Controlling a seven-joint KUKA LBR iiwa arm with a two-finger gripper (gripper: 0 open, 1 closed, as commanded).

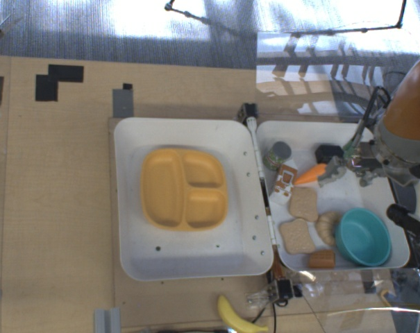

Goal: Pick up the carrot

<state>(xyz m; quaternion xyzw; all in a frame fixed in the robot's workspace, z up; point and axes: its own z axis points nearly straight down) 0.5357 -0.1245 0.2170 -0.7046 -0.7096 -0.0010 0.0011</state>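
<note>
The bench (57, 207) held two white bins side by side. In the left bin (189, 255) sat a yellow plate (184, 188) with three parts. It lay flat in the middle of the bin.

The right bin (397, 259) had many things in it. The carrot (311, 175) lay near the middle of this bin, tilted, with its thin end pointing left and down. The gripper (332, 171) was at the fat right end of the carrot, touching it or very close. I could not tell if it was gripping the carrot. The arm (407, 127) came in from the right, grey with an orange part on top.

Just left of the carrot was a small box (285, 180), and above that a little can (275, 154). A black thing (328, 152) lay just above the carrot. Below the carrot were two slices of bread (303, 203), one near the other. A teal bowl (363, 237) sat at the lower right. A roll (327, 227) lay just left of the bowl, and a brown block (321, 259) lay at the front edge.

A banana (234, 316) lay on the bench, in front of the bins.
</note>
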